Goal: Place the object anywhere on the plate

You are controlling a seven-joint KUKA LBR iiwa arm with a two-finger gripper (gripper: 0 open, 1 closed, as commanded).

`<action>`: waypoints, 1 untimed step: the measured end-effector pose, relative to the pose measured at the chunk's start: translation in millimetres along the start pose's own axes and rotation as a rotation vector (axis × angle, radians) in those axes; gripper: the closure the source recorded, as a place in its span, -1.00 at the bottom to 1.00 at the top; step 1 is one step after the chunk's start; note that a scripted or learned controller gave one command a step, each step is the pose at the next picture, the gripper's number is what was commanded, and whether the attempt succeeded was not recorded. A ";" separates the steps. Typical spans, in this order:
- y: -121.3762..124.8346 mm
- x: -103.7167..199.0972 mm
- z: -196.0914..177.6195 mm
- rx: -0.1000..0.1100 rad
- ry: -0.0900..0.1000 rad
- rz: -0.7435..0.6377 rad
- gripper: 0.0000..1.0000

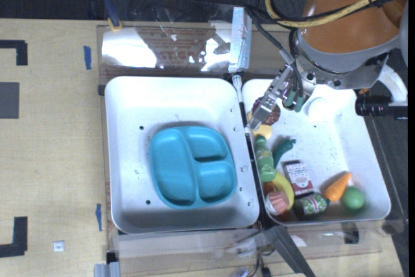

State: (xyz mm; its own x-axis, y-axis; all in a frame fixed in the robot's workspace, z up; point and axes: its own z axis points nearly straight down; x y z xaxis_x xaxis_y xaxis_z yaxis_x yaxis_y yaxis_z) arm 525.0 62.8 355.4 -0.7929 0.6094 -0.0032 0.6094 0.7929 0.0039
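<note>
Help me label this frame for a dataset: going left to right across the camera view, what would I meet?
Blue tape mark → left white bin → blue divided plate → gripper → red-and-white carton → carrot → green ball.

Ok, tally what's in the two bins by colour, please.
Blue: 1, plate
Green: 4, bottle, pepper, ball, can
Orange: 1, carrot
Yellow: 1, banana
Red: 2, carton, tin
Total: 9
</note>
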 end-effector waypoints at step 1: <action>-68.6 -117.9 35.3 0.002 -0.002 -0.260 1.00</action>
State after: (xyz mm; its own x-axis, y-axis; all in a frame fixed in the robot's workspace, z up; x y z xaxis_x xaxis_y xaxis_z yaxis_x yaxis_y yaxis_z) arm 576.8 -63.4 320.2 -0.9228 0.3851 -0.0053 0.3851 0.9229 0.0005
